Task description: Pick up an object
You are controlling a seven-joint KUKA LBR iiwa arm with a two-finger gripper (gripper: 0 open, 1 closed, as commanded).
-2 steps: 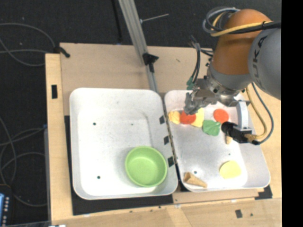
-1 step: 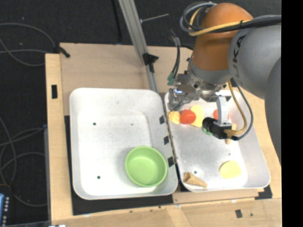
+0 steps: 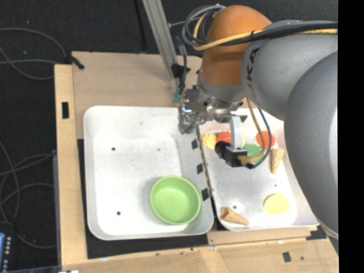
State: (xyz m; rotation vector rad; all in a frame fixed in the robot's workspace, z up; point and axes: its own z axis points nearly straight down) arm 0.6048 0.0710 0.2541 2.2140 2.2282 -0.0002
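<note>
Plainly the gripper (image 3: 186, 120), open or closed I cannot tell, hangs by the rim (image 3: 200, 165) between the bins (image 3: 128, 152), so it could strike that and catch nothing

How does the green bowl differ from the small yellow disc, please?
The green bowl lies in the view's left bin, the yellow disc in the right bin. The bowl is clearly larger than the disc. The bowl is hollow and opens upward; the disc looks flat. Both are round and near the front edges.
</note>
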